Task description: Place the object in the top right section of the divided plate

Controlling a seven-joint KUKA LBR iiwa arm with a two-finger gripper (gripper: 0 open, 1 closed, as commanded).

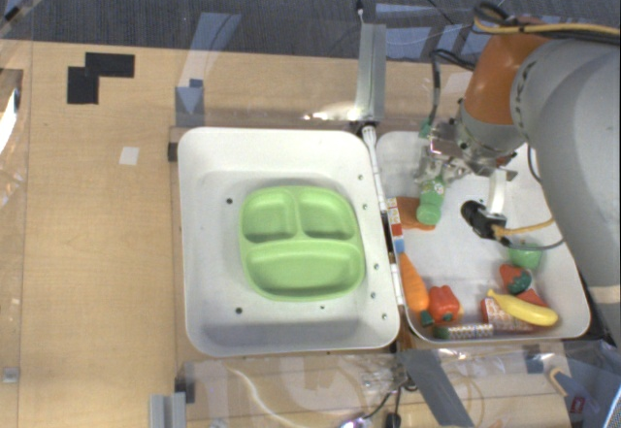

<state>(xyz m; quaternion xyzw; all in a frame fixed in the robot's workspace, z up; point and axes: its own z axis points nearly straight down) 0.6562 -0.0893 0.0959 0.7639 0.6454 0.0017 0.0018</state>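
A light green divided plate (301, 240) lies in the left white bin (209, 319), with two small sections at the top and one wide section below. Its top right section (325, 214) holds nothing. My gripper (436, 167) hangs over the upper left part of the right bin (582, 314). Directly under it a small green bottle (430, 204) stands tilted, its top touching or very close to the gripper tip. An orange piece (408, 216) lies right beside the bottle's base.
The right bin's lower part holds a carrot (415, 286), a red pepper (444, 302), a banana (525, 309), a red fruit (513, 277), a green piece (525, 258) and a striped packet (479, 329). A metal divider (381, 213) separates the bins.
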